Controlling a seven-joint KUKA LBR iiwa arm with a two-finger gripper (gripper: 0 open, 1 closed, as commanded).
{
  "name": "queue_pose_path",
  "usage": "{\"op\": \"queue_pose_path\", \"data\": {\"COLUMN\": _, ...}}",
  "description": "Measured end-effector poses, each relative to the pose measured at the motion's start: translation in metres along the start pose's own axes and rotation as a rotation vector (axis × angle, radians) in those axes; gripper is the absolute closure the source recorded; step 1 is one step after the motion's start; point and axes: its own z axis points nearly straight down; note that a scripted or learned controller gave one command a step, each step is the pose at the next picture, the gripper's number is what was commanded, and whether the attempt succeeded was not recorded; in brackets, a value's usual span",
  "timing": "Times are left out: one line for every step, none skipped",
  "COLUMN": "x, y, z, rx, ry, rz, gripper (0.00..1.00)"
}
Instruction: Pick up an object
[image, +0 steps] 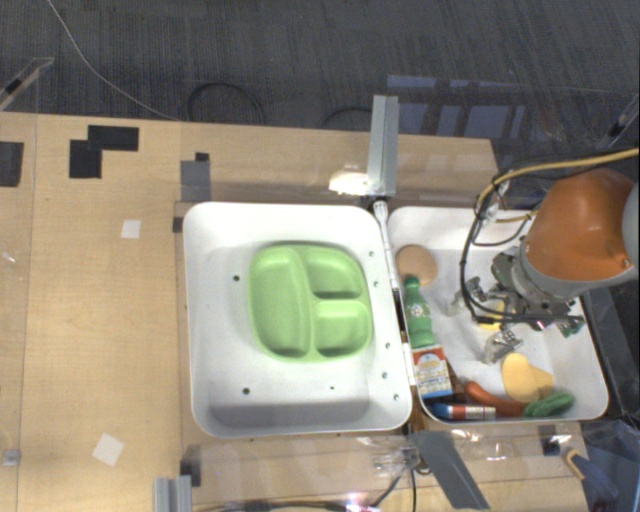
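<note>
From the camera view, two white bins were seen side by side on the bench (90, 300). The left bin (215, 300) held one green tray (308, 300) with three compartments, set near its middle with bare white floor left all around it.

The right bin (445, 235) was more crowded. One brownish egg-shaped thing (417, 265) lay near the upper left corner. One bottle (422, 340) with a green top and a printed label was laid along the left wall, just beside the divide between the bins. One marker (467, 410) with a red part lay at the bottom edge, near one orange carrot-like piece (492, 397). One yellow piece (525, 377) rested above one green piece (548, 404) in the lower right corner. A small yellow bit (489, 322) was partly hidden under the wrist.

The arm (585, 230) was seen reaching in from the right, its orange band over the right bin's far side. The gripper (498, 348) was lowered between the bottle and the yellow piece, just above the latter. Whether the fingers were wide or narrow could not be told, and nothing was seen between them. Open floor was left in the upper middle of the right bin, between the egg-shaped thing and the arm.
</note>
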Motion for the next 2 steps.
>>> {"op": "queue_pose_path", "data": {"x": -0.005, "y": -0.001, "z": -0.015, "rx": 0.007, "ry": -0.013, "rz": -0.005, "gripper": 1.0}}
{"op": "queue_pose_path", "data": {"x": -0.043, "y": -0.055, "z": -0.118, "rx": 0.004, "ry": -0.003, "rz": -0.147, "gripper": 1.0}}
